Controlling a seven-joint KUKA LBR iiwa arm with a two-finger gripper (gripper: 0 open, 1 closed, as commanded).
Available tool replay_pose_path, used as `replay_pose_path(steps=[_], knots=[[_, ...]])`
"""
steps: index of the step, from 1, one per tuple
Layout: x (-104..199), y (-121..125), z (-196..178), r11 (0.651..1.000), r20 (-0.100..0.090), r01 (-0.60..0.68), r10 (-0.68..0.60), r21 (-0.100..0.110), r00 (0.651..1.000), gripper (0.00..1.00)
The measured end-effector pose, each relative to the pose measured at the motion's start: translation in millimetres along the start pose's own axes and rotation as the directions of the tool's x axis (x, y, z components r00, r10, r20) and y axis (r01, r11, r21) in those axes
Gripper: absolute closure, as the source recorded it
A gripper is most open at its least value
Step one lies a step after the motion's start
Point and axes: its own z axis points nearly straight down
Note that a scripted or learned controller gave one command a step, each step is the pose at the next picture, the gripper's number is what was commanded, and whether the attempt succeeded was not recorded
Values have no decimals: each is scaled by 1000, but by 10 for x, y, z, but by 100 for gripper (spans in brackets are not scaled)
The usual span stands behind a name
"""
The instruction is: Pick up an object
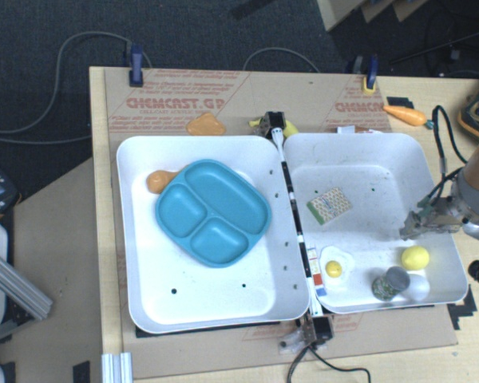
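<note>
Camera view: my gripper point(419, 223) hovers just above the lemon point(416, 258), grip unreadable, nothing lifted yet.

Bright, even light falls from overhead, and the two white bins point(223, 309) come out nearly washed, their floors pale and glary toward the near edges. Shadows are soft and short; a faint one hugs the blue divided plate point(213, 211) (barely a rim of grey). The dark carpet point(40, 22) beyond the bench soaks up light and loses detail. Focus is mildly soft throughout, with the frame's corners blurrier and dimmer.
</note>
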Motion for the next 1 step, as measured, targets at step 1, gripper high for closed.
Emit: replay_pose_path(steps=[1], knots=[[1,-2,5,1000,-1,0,0,1,1000,0]])
